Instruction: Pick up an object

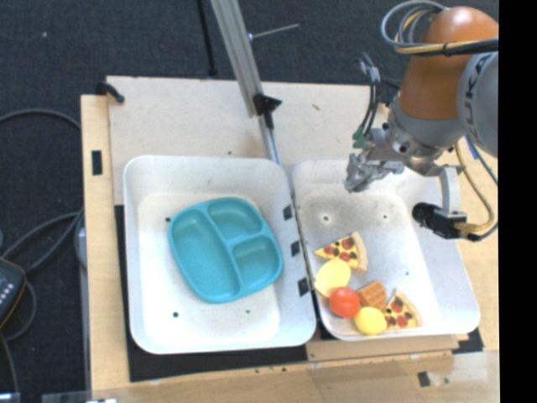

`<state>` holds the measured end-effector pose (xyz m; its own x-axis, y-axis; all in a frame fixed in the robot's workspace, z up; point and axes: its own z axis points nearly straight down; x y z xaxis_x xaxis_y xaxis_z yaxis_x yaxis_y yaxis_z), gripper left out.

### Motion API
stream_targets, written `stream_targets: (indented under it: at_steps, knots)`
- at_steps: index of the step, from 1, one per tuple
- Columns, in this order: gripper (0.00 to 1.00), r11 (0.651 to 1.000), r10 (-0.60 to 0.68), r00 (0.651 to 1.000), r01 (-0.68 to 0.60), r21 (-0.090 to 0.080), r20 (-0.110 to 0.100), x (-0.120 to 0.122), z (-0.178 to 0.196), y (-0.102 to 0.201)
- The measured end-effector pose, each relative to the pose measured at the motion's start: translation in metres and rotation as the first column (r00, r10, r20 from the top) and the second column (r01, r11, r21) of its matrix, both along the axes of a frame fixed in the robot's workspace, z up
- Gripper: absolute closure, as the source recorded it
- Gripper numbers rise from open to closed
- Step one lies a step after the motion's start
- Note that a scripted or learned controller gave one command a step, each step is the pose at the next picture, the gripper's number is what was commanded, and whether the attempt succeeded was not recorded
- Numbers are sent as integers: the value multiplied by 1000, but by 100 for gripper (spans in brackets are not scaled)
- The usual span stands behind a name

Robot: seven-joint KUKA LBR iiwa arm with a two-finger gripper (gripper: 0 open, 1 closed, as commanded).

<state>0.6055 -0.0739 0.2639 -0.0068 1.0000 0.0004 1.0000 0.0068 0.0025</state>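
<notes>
A: What could go wrong here?

B: The gripper (362, 177) hangs over the right bin (436, 250) by its far edge; whether it's open or shut, I cannot tell. The toys crowd the near-left corner, so a descent may nudge neighbours or pinch two.

A: Which target?

B: Likely the pizza slice (344, 250), just beyond the yellow piece (333, 274) and tomato (343, 301). Its long axis runs left-right, tip toward the left wall.

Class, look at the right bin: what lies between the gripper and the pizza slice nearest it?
In the camera view, only bare white bin floor lies between the gripper and the pizza slice.
</notes>
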Motion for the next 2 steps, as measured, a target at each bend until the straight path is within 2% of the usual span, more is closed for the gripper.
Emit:
stream_targets:
  at_steps: [1,2]
  knots:
    - [100,1000,1,1000,-1,1,0,5,1,54]
    - [100,1000,1,1000,-1,1,-2,-2,3,101]
